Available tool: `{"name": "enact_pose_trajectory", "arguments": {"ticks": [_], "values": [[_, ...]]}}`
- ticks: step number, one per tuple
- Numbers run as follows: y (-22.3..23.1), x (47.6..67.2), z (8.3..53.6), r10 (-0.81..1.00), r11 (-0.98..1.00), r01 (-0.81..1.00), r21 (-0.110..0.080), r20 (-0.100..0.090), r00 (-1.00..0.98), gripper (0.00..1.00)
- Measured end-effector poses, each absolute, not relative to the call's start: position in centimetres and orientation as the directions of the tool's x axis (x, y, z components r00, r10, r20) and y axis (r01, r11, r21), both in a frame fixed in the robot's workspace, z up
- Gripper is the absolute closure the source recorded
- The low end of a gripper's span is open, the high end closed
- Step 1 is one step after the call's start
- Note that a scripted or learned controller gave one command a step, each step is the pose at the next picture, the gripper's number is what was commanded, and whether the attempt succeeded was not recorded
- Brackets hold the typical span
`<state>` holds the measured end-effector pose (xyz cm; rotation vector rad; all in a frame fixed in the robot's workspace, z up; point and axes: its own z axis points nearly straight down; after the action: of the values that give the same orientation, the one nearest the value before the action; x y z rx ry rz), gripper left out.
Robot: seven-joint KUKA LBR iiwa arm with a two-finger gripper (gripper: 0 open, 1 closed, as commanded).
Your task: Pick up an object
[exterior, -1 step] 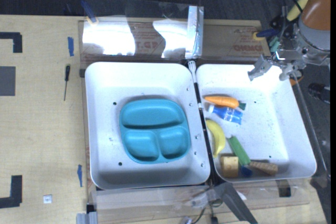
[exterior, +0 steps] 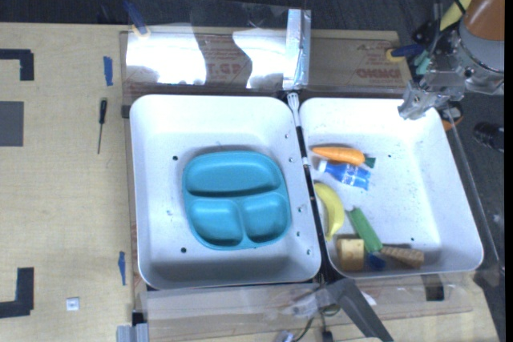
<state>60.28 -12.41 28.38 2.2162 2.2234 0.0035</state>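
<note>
faintly, reddish print marks the cardboard (exterior: 353,64) behind both bins (exterior: 152,124), unreadable

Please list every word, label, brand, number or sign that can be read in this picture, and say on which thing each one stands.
Red printing on the cardboard strip behind the bins: too blurred to read with certainty; it seems to end in "MO".
Blue-and-white tube in the right bin: it bears print, but too small to read.
No other legible text: none on the blue divided tray or on the gripper.
</note>
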Motion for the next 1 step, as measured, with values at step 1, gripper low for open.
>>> {"name": "enact_pose_trajectory", "arguments": {"ticks": [1], "values": [[-10.76, 54.57, 11.68, 0.970, 0.242, 0.970, -0.009, 0.004, -0.242, 1.00]]}}
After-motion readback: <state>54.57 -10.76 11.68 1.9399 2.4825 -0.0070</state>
